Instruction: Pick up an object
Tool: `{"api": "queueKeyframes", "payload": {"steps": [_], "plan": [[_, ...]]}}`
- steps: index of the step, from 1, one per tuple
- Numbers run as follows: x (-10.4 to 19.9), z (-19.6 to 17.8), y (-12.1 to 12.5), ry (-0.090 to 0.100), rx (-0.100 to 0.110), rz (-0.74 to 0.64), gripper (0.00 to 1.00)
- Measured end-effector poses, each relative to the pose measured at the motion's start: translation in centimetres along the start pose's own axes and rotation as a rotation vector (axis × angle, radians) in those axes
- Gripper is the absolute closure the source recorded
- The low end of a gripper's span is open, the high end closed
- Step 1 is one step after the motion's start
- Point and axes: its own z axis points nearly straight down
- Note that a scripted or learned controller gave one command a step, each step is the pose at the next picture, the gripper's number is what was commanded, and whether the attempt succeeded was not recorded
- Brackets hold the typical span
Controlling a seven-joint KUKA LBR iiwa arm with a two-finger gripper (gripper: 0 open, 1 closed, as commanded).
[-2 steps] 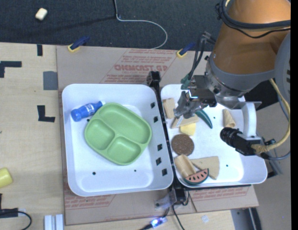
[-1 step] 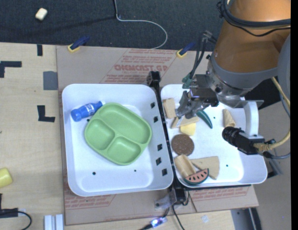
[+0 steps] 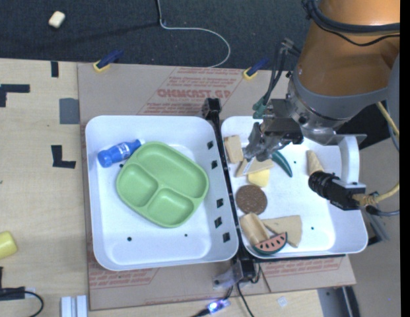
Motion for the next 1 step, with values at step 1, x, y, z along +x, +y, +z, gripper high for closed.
{"api": "queueKeyframes", "payload": {"steps": [1], "plan": [[0.02,-0.95,0.01,-0.001,0.002,-0.001,1.00]]}}
